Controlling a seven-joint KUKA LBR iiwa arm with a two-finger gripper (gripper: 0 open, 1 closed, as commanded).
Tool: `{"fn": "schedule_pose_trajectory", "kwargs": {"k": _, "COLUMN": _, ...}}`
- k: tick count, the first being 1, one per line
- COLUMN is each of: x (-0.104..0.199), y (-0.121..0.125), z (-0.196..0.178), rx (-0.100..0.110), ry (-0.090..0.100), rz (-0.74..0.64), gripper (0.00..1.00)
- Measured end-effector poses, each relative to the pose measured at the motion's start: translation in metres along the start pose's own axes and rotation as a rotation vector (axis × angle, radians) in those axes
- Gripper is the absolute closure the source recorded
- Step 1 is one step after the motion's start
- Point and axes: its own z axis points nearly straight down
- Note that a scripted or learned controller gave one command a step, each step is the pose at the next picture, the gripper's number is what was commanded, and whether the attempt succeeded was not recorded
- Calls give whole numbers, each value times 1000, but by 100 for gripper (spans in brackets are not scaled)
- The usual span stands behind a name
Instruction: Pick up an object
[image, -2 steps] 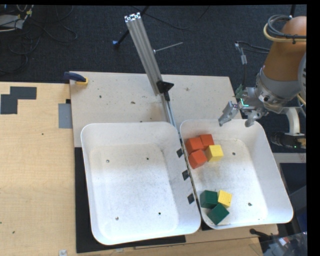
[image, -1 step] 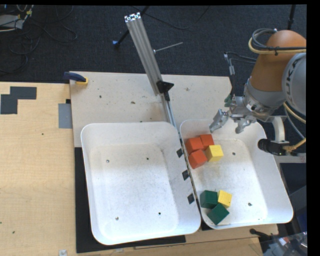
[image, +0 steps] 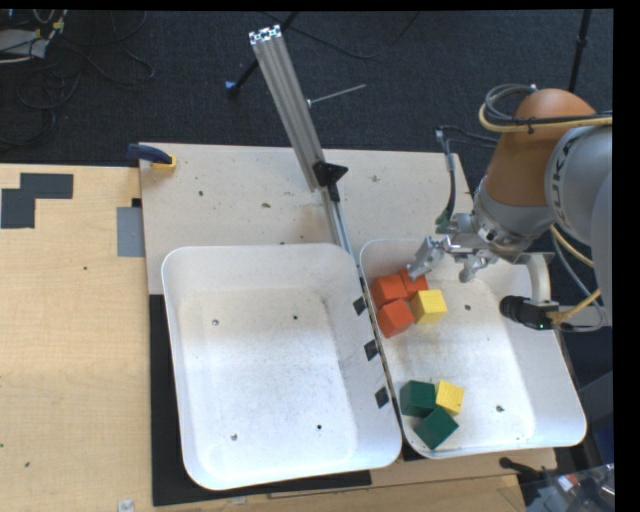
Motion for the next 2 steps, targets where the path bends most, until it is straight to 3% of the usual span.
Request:
{"fn": "schedule_pose_trajectory", "kwargs": {"k": 1, "x": 8, "y": 4, "z": 54, "rx": -10, "ry": 3, "rz": -1, "gripper": 0}}
{"fn": "schedule_pose_trajectory", "kwargs": {"k": 2, "x": 5, "y": 6, "z": 39, "rx": -18, "ry": -1, "rz": 2, "gripper": 100}}
